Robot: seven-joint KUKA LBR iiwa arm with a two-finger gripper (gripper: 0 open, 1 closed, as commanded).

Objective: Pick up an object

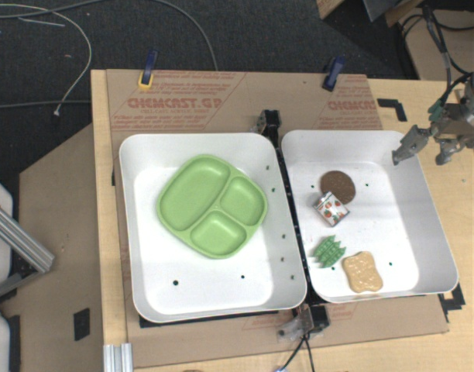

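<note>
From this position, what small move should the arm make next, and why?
Probably move the gripper leftward and down over the right bin. It sits open at the bin's upper right edge, holding nothing, while the brown disc, small carton, green piece and tan biscuit lie farther left.

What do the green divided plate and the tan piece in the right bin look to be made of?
Green divided plate: looks like moulded plastic, matte, uniform colour with soft rounded compartment edges. Tan piece: possibly a foam or plastic toy biscuit; its surface looks dull and bumpy, but it is too small to be sure.
</note>
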